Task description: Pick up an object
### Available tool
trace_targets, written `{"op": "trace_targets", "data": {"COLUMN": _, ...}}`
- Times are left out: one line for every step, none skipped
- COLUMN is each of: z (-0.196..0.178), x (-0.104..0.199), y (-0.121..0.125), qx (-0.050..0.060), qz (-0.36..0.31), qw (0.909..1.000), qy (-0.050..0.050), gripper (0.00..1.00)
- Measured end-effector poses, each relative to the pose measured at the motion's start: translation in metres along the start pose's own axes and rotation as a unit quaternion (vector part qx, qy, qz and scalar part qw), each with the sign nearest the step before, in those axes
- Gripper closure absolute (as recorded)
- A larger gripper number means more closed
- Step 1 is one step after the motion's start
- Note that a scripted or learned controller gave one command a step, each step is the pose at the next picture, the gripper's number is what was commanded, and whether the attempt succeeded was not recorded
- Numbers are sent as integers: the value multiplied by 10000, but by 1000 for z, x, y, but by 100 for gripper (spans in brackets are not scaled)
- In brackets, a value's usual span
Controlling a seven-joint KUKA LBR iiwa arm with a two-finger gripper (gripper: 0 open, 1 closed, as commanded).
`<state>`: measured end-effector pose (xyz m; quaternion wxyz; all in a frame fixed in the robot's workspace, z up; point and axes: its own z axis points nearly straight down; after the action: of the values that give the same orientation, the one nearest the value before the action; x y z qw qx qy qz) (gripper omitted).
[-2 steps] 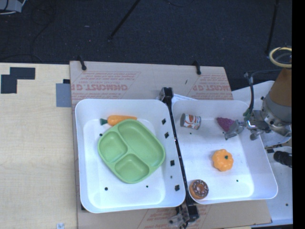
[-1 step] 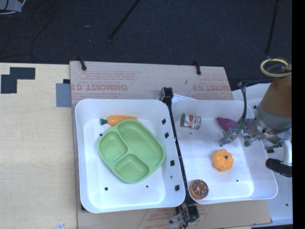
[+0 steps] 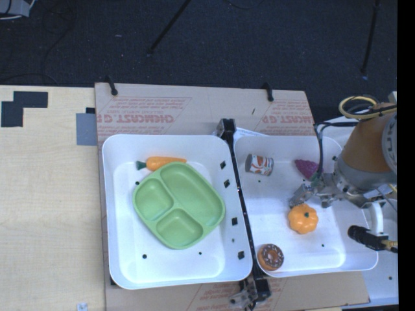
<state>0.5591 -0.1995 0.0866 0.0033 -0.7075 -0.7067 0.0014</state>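
Observation:
In the right bin [image 3: 324,258], an orange toy pumpkin [image 3: 303,219] lies near the middle. My gripper [image 3: 308,198] hovers just behind it, at its far edge, open with nothing between the fingers. The grey arm with its orange band [image 3: 363,149] reaches in from the right. A small can [image 3: 259,165] lies at the back left of this bin. A purple object [image 3: 307,168] sits at the back, close to the gripper. A chocolate donut [image 3: 270,256] rests at the front left corner.
The left bin [image 3: 123,251] holds a green divided plate [image 3: 179,204] and a toy carrot [image 3: 163,162] behind it. A black divider [image 3: 237,203] runs between the bins. A black part of the arm [image 3: 367,236] overhangs the right bin's front right.

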Motion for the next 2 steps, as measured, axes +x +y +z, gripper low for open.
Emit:
{"op": "trace_targets", "data": {"z": -13, "x": -1, "y": 1, "qx": -15, "qz": 11, "qw": 10000, "qy": -7, "gripper": 100}}
{"op": "trace_targets", "data": {"z": -57, "x": 1, "y": 6, "qx": -36, "qz": -12, "qw": 10000, "qy": -14, "gripper": 100}}
